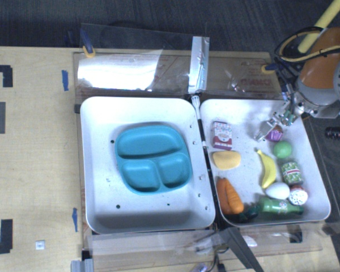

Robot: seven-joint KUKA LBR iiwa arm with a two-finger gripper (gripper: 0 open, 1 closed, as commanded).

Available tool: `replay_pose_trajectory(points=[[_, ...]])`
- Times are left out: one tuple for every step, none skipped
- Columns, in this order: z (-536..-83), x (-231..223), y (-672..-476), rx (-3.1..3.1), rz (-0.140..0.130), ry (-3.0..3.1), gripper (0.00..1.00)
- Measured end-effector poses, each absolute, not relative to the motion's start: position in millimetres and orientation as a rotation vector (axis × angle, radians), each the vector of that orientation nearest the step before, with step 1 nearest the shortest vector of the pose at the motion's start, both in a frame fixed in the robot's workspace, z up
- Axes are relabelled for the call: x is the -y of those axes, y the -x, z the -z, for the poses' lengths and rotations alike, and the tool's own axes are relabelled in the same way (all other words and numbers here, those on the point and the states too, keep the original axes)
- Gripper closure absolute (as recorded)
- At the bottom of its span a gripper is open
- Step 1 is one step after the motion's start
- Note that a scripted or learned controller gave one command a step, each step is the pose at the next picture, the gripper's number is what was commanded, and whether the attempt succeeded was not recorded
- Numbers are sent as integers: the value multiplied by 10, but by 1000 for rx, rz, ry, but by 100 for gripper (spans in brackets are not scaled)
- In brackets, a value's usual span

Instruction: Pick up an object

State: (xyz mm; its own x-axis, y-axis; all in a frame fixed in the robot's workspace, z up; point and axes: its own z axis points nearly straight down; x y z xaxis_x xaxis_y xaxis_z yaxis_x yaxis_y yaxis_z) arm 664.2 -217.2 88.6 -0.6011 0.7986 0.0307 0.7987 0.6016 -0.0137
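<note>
At the right bin's (320, 174) far corner | gripper (270, 130) low, touching a purple object (275, 134); finger state cannot be told | banana (266, 169) just below it, long axis running away.

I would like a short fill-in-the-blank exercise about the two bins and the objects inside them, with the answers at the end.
1. The blue divided tray lies in the ______ bin.
2. The banana is in the same bin as the ______ vegetable at that bin's lower left corner.
3. The gripper is above the ______ bin, close to a small purple object.

Answers: left; orange; right
</note>
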Motion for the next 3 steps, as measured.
replay_pose_trajectory(points=[[-873,1761,-5635,2820,3,1396,0],[-988,1766,-5656,2825,7,1402,100],[-1923,1330,-6039,2753,6,1530,100]])
